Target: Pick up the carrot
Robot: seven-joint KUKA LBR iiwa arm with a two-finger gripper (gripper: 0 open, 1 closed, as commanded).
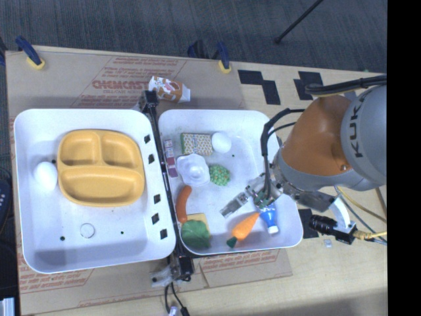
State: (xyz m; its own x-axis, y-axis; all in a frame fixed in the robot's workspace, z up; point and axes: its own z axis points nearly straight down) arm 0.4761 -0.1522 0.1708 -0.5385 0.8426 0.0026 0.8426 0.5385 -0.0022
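The grey two-finger gripper (245,201) is being held just above the tapered orange carrot (245,226); finger state cannot be told. The neighbouring blue-capped white tube (268,217) risks being nudged.

Two white bins side by side on a cardboard-covered bench (118,78). Left bin (39,242) holds a yellow divided tray (100,166) with a white egg (45,175) just beside its left edge. Right bin (247,127) holds a checkered green-white block (197,143), a white ball (221,141) next to it, a clear plastic cup (193,169), a green bumpy ball (219,174), an orange-red sausage (183,203), a green leafy toy on a yellow base (195,232) and a blue-white tube (268,219). Small carton (168,89) lies on the cardboard above the bins. Blue clamps (29,52) at the bench's far edge.
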